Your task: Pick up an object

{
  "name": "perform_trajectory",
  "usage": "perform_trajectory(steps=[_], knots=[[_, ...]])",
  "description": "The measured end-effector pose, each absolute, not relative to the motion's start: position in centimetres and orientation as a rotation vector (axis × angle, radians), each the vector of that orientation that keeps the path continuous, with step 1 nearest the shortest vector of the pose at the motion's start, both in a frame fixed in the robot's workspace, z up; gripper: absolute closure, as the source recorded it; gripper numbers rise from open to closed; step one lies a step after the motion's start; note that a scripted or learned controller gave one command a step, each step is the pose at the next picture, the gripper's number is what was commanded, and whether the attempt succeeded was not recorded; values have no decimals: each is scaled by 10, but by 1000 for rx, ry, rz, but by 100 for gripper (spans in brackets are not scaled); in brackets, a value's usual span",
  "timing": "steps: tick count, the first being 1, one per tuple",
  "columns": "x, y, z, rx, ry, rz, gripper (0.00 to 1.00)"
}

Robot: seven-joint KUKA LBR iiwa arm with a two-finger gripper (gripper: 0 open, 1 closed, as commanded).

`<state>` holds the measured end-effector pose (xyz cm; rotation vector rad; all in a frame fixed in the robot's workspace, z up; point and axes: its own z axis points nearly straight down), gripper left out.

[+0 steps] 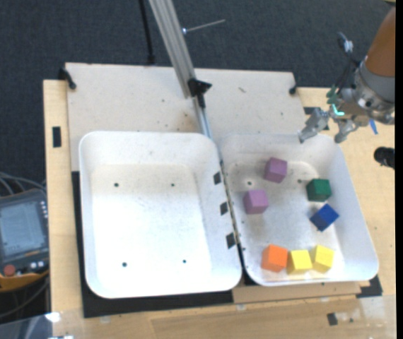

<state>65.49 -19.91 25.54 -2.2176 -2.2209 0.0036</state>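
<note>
The tool (pixel 326 125) hung above the right bin's (pixel 357 189) far rim, fingers spread apart and holding nothing. A descent there risked striking the rim rather than a block. That bin held two purple cubes, green (pixel 319 188) and blue (pixel 324 217) ones, and an orange-yellow-yellow row packed tightly, hard to enter. The left bin (pixel 95 210) held nothing.

Left bin (pixel 95 161) white, speckled with dark dots; right bin (pixel 353 189) white; inside it two purple cubes (pixel 276 169) (pixel 256 200), a green cube (pixel 319 188), a blue cube (pixel 324 217), an orange cube (pixel 274 257), two yellow cubes (pixel 300 260) (pixel 323 257); bench (pixel 56 189) pale wood; floor (pixel 18 41) dark grey.
</note>
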Motion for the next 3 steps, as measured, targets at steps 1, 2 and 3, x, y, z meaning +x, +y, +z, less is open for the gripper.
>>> perform_trajectory(steps=[1,2,3], knots=[[656,-200,259,-2218,-2228,4,0],[656,-193,199,-2212,-2229,5,0],[657,-187,154,-2213,-2228,5,0]])
